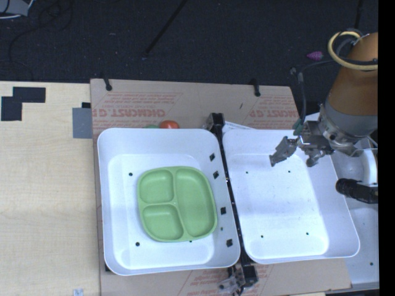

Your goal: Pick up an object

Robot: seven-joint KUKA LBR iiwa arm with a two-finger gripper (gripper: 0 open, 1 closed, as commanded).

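Green divided plate (177,203): lies flat in the left bin (114,165), the one thing you can take; hand (295,151): over the right bin (333,227), well apart from the plate, carrying nothing, whether spread you cannot tell; step: approach; next, you cross the divider and descend on a rim

We see even, fairly bright light from above on the two white bins (281,239), which look slightly washed out, while the floor behind them stays dark. Shadows are soft and faint, as under the green tray (177,203). The whole frame is somewhat grainy and soft.
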